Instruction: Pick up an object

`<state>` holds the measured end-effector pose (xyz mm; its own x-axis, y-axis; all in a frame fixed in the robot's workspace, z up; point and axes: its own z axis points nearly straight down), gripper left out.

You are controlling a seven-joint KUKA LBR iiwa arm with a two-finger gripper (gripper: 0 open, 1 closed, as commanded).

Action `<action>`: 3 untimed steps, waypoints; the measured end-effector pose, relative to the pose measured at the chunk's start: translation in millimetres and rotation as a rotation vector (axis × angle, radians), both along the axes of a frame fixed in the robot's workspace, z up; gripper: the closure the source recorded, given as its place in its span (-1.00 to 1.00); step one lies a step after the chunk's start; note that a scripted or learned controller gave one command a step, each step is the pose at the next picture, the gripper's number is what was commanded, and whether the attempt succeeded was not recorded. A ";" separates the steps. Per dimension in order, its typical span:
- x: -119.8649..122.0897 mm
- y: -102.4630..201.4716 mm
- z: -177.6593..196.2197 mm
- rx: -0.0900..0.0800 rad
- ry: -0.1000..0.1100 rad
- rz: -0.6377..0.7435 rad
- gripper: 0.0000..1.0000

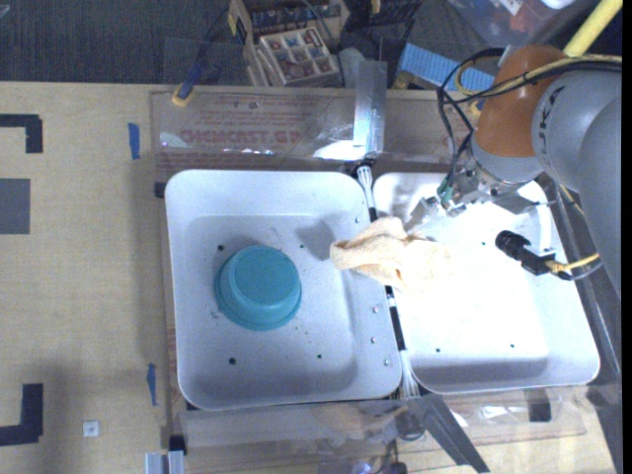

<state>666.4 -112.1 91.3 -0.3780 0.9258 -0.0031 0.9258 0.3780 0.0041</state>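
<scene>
Two white bins side by side. Left bin (pixel 197 205) holds a teal bowl (pixel 259 286), upside down, at about 8 o'clock from bin centre. A pale cloth (pixel 387 252) lies draped over the divider between the bins, part in the left bin, part in the right bin (pixel 494 354).

Arm (pixel 568 126) enters from 2 o'clock. Gripper (pixel 434 205) hangs over the right bin's 11 o'clock corner, just above and at 1 o'clock from the cloth. Too small and blurred to read the hand's state: cannot tell whether it grips anything. Cloth appears to lie on the rims, not lifted.

Step in hand, as judged: closing in on the cloth, the nearest object. To do it well:
- descend on the bunched high part of the cloth, toward 7 o'clock from the current position, not on the thin edge;
- keep off the divider rim, since a strike there would spoil the grasp;
- lift straight up so the trailing end clears both rims.

Risk: soft fabric may slip, or only a fold be pinched.

Writing: clear packet (pixel 247 131) behind the left bin, at 12 o'clock, bears red lettering, not legible. No other readable labels.
</scene>
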 end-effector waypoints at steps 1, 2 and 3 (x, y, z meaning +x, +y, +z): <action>-28.4 12.0 -0.8 -0.002 -0.007 0.204 -1.00; 0.5 7.4 -2.3 0.003 0.010 0.124 -1.00; -37.7 9.7 -1.2 -0.002 -0.007 0.275 -1.00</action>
<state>628.7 -102.3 90.2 -0.6154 0.7882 -0.0080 0.7881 0.6155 0.0091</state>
